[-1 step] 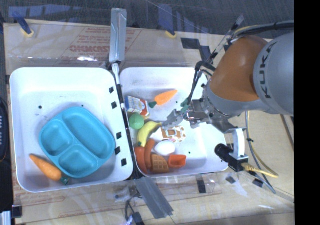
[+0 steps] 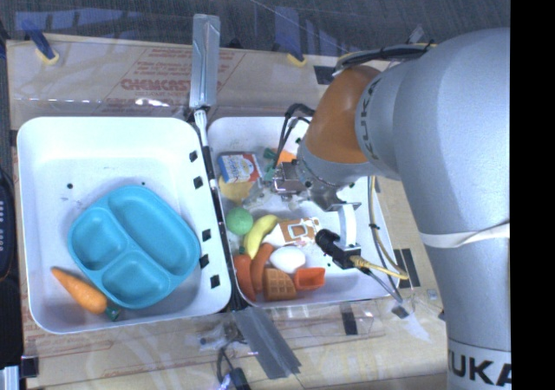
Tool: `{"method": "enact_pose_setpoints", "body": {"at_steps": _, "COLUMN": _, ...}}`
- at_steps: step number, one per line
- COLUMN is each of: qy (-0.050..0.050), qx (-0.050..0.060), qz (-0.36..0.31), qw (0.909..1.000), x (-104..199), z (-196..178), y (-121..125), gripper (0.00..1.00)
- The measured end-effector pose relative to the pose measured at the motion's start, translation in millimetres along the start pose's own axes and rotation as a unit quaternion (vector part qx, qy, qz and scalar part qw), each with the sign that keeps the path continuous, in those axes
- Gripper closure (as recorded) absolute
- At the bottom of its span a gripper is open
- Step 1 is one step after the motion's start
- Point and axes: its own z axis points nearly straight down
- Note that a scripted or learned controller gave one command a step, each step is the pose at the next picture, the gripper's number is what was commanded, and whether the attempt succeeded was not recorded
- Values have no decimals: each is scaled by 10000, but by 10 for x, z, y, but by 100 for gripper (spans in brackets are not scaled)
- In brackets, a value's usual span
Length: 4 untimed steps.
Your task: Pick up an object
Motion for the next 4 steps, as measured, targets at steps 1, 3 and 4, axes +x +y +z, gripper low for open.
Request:
{"method": "enact_pose_setpoints", "body": {"at_steps": 1, "qy": 0, "qx": -52, "qz": -460, "qw": 9989, "x": 99, "z": 33, "y": 70, "gripper": 0}}
{"method": "enact_pose_setpoints", "body": {"at_steps": 3, "qy": -20, "qx": -84, "qz": -884, "qw": 9961, "x": -1, "z": 44, "y": -918, "gripper": 0}}
{"method": "enact_pose_setpoints", "body": {"at_steps": 4, "qy": -15, "qx": -71, "qz": -1775, "qw": 9841, "x": 32, "z": 33, "y": -32, "gripper": 0}}
